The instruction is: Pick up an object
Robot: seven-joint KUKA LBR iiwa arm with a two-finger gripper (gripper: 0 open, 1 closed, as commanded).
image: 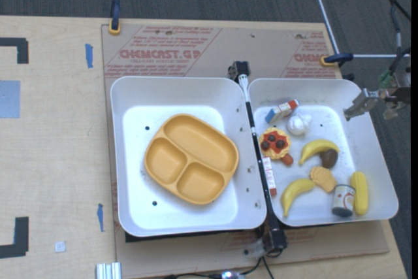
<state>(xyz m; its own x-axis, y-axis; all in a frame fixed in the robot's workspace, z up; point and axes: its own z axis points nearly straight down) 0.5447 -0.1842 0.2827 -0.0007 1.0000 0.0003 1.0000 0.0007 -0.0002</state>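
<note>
Your hand (356,108) hovers at the right bin's (385,202) far rim (fingers' state, I cannot tell). Toys crowd that bin; target the lone banana (296,193) near the front, descending straight, clear of the cracker (321,178).

The divided plate (191,159) lies in the left bin (124,140). Right of that plate, the right bin (382,189) holds two bananas (316,150) (295,191), corn (359,192) and a can (342,200).
</note>
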